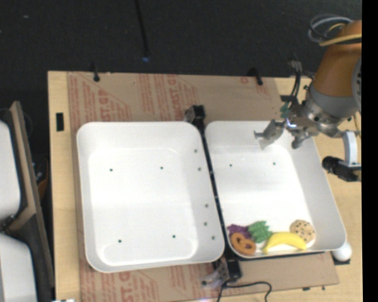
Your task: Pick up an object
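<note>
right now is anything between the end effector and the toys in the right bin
Nothing visible. The end effector is over the far end of the right bin; the banana and the other toys lie at its near edge, with bare bin floor between.

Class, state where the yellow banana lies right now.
The banana lies in the right bin, at its near edge, between the green toy and the cookie.

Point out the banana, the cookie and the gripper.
banana (283,241): camera view, middle of its yellow curve.
cookie (302,231): camera view, centre of its speckled face.
gripper (280,137): camera view, midway between its two fingertips.
</note>
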Robot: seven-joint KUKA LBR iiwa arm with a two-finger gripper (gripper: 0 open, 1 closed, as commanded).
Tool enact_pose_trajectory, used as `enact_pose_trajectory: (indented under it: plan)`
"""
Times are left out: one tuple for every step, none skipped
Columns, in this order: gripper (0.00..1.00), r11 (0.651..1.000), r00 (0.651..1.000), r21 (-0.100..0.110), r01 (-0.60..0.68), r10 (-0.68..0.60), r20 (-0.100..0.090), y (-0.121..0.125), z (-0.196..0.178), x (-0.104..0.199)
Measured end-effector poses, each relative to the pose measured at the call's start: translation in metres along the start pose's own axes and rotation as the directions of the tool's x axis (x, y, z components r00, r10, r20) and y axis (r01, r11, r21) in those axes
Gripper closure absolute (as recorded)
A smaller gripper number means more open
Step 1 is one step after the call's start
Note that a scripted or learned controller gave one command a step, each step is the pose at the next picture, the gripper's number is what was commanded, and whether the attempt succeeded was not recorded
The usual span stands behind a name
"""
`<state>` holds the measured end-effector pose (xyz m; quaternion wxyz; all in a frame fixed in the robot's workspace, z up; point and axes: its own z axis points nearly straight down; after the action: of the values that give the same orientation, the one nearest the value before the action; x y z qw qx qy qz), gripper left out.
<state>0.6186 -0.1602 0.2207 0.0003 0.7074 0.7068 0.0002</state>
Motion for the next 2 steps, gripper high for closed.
enact_pose_trajectory:
  plan:
    - [0.0, 1.0, 1.0, 0.009, -0.002, 0.002, -0.002, -0.073, 0.087, 0.006]
    - [0.0, 1.0, 1.0, 0.002, 0.0, 0.0, 0.0, -0.027, 0.122, -0.021]
